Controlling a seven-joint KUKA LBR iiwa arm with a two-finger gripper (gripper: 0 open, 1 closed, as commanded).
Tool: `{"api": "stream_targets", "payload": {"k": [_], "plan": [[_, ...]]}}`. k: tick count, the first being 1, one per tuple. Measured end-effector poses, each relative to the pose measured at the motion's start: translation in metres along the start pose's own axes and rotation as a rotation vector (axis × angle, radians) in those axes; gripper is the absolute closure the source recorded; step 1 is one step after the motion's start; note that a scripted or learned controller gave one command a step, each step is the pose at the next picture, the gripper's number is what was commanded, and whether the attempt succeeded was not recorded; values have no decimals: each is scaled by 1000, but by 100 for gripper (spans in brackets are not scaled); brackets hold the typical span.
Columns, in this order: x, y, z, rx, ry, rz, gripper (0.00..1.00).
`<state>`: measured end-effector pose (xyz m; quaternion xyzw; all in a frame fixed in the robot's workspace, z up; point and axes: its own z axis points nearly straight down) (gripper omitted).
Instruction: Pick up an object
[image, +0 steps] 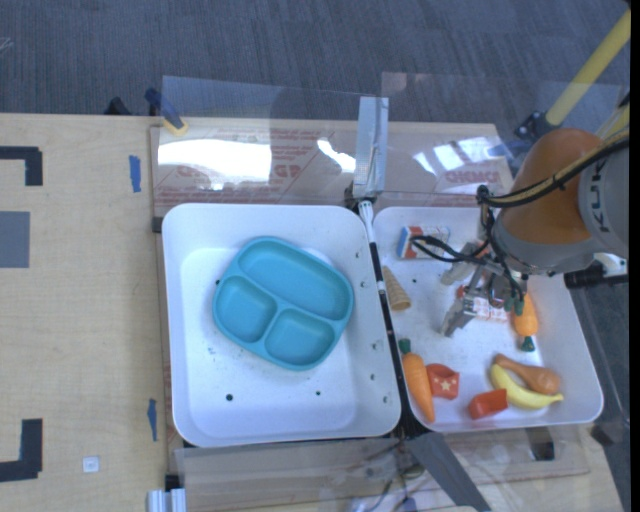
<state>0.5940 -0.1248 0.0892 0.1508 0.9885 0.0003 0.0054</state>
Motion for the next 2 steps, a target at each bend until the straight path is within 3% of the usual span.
{"api": "stream_targets", "payload": {"k": [1, 2], "plan": [[-40, 38, 0, 11, 23, 117, 0], [-37, -52, 1, 5, 4, 227, 0]]}}
